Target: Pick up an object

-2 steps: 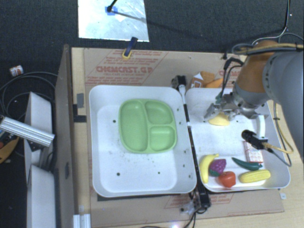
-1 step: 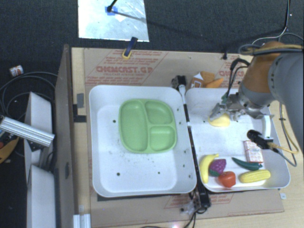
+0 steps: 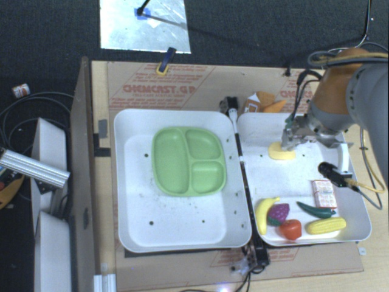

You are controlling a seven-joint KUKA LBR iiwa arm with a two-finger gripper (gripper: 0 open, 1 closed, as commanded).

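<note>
Right bin (image 3: 267, 181) holds 7 objects; left bin (image 3: 137, 163), 1 green plate (image 3: 187, 161).

Left of the claw (image 3: 290, 140), the green plate (image 3: 188, 161) looks like smooth matt plastic. The white bins (image 3: 137, 224) seem glossy plastic; the board beneath (image 3: 182, 87) looks like matt printed cardboard.

Your bench (image 3: 97, 181) stands on dark carpeted floor (image 3: 36, 35). A cardboard sheet (image 3: 182, 87) printed in red covers its top. A reflective metal plate (image 3: 144, 17) lies on the floor beyond it. Black cables (image 3: 24, 129) coil at the left, beside a white frame (image 3: 51, 163).
</note>
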